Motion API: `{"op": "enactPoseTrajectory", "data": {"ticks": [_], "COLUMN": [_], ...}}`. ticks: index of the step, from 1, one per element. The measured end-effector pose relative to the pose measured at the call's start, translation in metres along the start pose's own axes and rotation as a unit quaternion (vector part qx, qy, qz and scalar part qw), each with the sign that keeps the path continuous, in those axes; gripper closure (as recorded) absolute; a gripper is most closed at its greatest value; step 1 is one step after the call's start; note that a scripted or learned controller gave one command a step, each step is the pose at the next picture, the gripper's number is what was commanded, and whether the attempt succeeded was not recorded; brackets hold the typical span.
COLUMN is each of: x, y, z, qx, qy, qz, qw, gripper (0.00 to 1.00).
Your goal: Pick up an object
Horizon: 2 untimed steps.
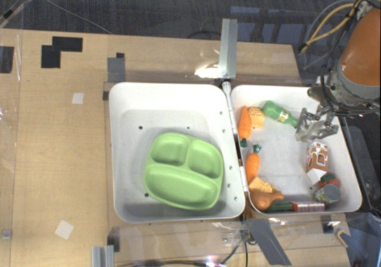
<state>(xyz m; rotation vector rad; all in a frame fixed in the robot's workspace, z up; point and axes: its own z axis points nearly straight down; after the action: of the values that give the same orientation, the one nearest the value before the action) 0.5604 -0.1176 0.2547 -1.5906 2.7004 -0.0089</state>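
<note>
My gripper [314, 127] hangs over the upper right part of the right bin [280, 158], and nothing shows between its fingers. A green bottle [278, 112] lies just left of it. Right below it lies a white and orange packet [317, 157], with a dark capped jar [328, 192] further down. Along the bin's left side are an orange carrot [244, 121], a yellow piece [256, 118] and a second carrot [253, 164]. A brown toy [265, 194] and a red marker [303, 205] rest at the bin's front edge.
The left bin [128, 111] holds a green divided plate [183, 170]. A metal post [228, 48] stands behind the seam between the bins. The arm's orange band [363, 45] is at the right edge, with cables above it.
</note>
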Motion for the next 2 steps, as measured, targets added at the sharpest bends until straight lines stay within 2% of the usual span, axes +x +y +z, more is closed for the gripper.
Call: {"op": "enactPoseTrajectory", "data": {"ticks": [1,2], "x": [0.036,0.053], "y": [-0.023,-0.078], "z": [0.074,-0.016], "qx": [-0.004,0.002], "qy": [-0.001,0.0], "qz": [-0.297,-0.33], "qw": [0.9549,0.9438], "gripper": [1.0,1.0]}}
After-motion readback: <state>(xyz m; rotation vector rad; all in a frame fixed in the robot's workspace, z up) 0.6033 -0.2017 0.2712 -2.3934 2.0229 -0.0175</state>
